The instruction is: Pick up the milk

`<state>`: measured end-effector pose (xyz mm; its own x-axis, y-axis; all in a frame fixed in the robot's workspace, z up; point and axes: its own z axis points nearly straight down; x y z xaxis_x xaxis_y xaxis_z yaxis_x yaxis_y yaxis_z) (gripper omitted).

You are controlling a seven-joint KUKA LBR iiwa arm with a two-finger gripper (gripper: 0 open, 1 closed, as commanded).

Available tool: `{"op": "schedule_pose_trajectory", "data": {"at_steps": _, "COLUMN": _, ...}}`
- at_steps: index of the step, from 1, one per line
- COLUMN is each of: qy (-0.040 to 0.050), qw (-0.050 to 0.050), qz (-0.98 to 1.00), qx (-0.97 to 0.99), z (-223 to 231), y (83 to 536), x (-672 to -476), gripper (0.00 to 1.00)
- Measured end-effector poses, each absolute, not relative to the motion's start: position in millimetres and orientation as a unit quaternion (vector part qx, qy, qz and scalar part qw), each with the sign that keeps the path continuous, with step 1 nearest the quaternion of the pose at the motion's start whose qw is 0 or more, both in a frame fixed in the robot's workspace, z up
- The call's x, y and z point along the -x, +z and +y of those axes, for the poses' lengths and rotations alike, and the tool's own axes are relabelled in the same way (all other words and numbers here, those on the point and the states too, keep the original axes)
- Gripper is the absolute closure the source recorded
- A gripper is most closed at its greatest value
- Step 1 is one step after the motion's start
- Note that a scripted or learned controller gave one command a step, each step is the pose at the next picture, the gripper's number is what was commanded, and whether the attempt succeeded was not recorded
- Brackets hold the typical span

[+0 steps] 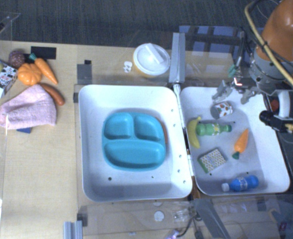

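- the arm (281, 29) reached in from the right, and its gripper (234, 94) hung over the far end of the right bin (278, 171).
- its two fingers (220, 92) stood apart, with nothing between them.
- the milk (222, 108), a small white carton with dark patches, lay in that bin's far part, just near of the gripper and slightly to its left. as far as i could tell, the two were close but not touching.
- around it in the same bin were a green bottle (214, 129) just nearer, a banana (192, 132) by the left wall, a toy carrot (241, 141) to the right, a checkered pad (212, 160) and a blue bottle (241, 183) at the near end.
- the left bin (86, 148) held a blue divided plate (134, 139), which had no part in this job.
- to my eye this was the approach step: the gripper was lined up roughly but not yet centred on the carton, and no grasp had been made.
- the next move would call for a small shift nearer and leftward so the fingers straddle the milk, then a descent and a close.
- the green bottle sat close by, so a sloppy descent could nudge it or catch it instead.
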<state>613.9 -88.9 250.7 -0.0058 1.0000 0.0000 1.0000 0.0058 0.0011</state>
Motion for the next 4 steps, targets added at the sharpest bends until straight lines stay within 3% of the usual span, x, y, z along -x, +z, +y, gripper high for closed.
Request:
{"op": "schedule_pose_trajectory", "data": {"at_steps": 1, "qy": -0.0001, "qw": 0.0, "qz": 0.716, "qx": -0.698, "z": -149, "y": 146, "x": -648.2, "gripper": 0.0}}
{"op": "schedule_pose_trajectory", "data": {"at_steps": 2, "qy": 0.0019, "qw": 0.003, "qz": 0.785, "qx": -0.62, "z": -155, "y": 100, "x": -666.7, "gripper": 0.0}}
{"op": "schedule_pose_trajectory", "data": {"at_steps": 3, "qy": 0.0037, "qw": 0.006, "qz": 0.785, "qx": -0.619, "z": -154, "y": 112, "x": -668.8, "gripper": 1.0}}
{"op": "schedule_pose_trajectory", "data": {"at_steps": 4, "qy": 0.0021, "qw": 0.003, "qz": 0.805, "qx": -0.593, "z": -95, "y": 184, "x": -644.2, "gripper": 1.0}}
